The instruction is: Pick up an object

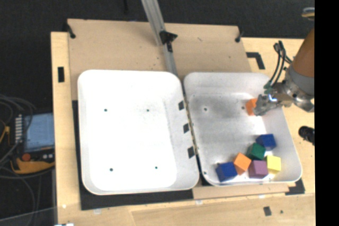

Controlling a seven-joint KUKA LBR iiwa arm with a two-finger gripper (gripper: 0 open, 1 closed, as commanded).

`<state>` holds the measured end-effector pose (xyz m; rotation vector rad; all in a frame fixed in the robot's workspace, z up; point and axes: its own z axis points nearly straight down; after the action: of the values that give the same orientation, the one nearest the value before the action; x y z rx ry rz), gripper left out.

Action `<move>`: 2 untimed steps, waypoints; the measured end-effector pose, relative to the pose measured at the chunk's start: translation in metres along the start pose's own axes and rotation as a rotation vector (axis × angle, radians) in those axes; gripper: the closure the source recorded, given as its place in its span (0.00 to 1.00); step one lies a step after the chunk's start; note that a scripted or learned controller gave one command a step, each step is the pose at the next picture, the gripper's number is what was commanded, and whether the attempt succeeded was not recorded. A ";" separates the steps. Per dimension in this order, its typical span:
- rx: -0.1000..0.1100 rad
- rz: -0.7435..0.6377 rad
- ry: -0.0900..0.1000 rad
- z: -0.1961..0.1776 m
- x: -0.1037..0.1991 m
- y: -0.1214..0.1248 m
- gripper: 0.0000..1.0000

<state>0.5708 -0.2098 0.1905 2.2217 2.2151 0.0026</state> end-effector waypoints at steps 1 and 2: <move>-0.005 -0.006 -0.001 -0.064 -0.005 0.004 1.00; 0.001 -0.009 0.002 -0.080 -0.005 0.005 1.00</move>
<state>0.5754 -0.2150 0.2703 2.2133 2.2256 0.0037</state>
